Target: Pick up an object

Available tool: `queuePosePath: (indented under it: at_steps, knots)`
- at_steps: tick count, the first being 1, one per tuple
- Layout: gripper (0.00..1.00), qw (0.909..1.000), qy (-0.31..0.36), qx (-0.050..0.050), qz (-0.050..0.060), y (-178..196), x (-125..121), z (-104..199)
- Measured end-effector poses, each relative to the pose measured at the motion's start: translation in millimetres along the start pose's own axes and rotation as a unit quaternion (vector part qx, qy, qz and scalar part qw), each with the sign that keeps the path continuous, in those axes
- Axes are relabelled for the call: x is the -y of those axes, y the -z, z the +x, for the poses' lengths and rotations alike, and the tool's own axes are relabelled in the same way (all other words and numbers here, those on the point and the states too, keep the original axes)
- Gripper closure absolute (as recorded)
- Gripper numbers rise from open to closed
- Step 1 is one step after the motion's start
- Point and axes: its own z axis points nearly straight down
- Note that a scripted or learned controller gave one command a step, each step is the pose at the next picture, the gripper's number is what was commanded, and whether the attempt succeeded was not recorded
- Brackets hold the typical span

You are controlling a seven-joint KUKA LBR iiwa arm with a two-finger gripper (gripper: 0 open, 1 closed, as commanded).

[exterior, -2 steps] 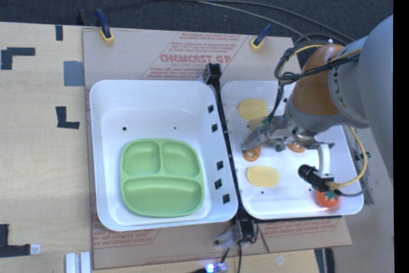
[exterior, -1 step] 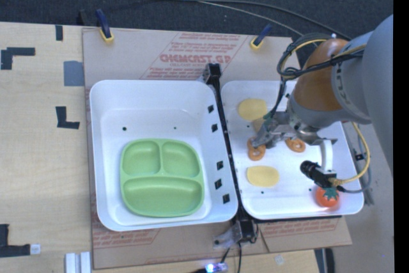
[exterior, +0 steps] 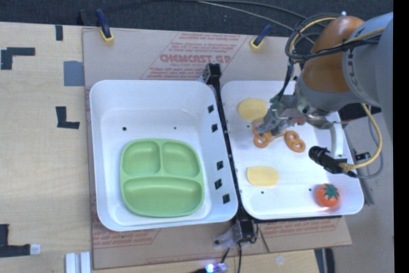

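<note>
The pincer (exterior: 271,121), grip state unclear, hovers over a pretzel (exterior: 261,139) lying flat.

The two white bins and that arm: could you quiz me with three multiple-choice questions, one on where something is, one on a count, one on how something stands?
1. Where is the green divided plate?
A. left bin
B. right bin
C. on the cardboard

2. How many pale yellow discs lie in the right bin?
A. one
B. two
C. four

3. How does the plate lie?
A. flat, hollows up
B. on its edge
C. face down

Answers:
1. A: it sits in the left bin.
2. B: one is near the gripper, one nearer the front.
3. A: its three compartments face up.
</note>
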Motion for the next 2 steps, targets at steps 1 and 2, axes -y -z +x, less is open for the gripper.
queuePosePath:
  at_steps: [1,2]
  knots:
    - [1.0,1.0,0.0,0.0,0.0,42,0,1]
    - [1.0,1.0,0.0,0.0,0.0,86,-1,1]
